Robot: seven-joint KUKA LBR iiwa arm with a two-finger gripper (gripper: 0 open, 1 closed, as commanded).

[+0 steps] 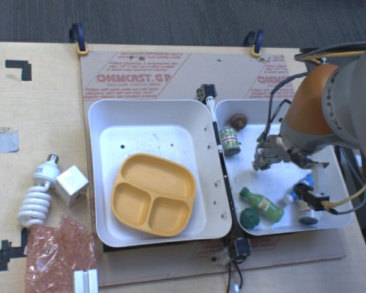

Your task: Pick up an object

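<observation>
My gripper [260, 162] hangs low over the middle of the right bin [280, 227], above bare white floor. A small jar with a green label [230, 140] stands to its left near the divider. Beyond that jar lies a brown round object [238, 121]. A green bottle [263, 204] lies on its side in front of the gripper, with a dark green ball [250, 218] beside it. A blue and white bottle [304, 186] and a small dark-capped container [305, 213] sit at the bin's front right, partly behind a cable.
The left bin [104, 121] holds a yellow divided plate [154, 194]. Outside it on the left bench lie a spiral light bulb [38, 194], a white cube [72, 183] and crinkled pink wrap [55, 255]. The arm's orange band [311, 99] looms over the right bin's far right.
</observation>
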